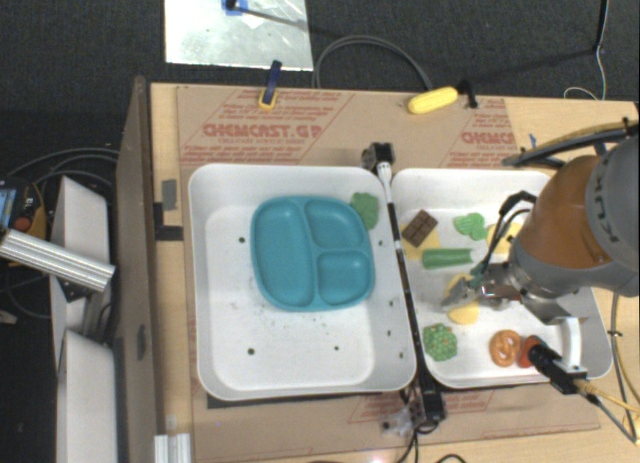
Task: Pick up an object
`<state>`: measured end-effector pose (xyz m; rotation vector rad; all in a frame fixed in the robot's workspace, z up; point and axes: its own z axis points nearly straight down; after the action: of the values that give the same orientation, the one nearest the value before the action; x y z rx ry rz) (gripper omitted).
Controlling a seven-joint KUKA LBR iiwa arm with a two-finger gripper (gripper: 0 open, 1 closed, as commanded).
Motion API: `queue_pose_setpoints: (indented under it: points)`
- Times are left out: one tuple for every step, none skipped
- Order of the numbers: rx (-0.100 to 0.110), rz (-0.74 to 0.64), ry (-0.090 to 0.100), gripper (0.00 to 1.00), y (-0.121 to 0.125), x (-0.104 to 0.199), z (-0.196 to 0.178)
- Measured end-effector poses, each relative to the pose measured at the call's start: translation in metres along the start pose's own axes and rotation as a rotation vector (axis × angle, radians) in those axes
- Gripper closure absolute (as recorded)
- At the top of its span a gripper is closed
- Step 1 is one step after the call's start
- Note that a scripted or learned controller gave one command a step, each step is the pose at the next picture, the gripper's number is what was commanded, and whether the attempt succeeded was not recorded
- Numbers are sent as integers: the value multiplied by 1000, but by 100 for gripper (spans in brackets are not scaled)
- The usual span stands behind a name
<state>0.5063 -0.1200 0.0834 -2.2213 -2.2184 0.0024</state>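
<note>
Down in the right bin (pixel 590 356) sits the tool (pixel 462 291), low among the toy foods. Its tips are right by a small yellow piece (pixel 463 315), but I cannot tell if they are open or shut, or if they hold it. A green stick (pixel 446 258) lies just above the tool. A brown block (pixel 418 227) and a green leafy piece (pixel 469 223) lie farther up. A bumpy green ball (pixel 439 341) and an orange ring (pixel 505 348) sit near the front. The left bin (pixel 215 351) holds a blue tray (pixel 310 253).
</note>
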Motion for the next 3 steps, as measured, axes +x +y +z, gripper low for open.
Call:
queue_pose_setpoints:
  points:
    - [-22,-8,-3,0,0,10,-168]
    - [1,-3,0,0,16,11,-85]
    - [-1,-4,0,0,30,14,4]
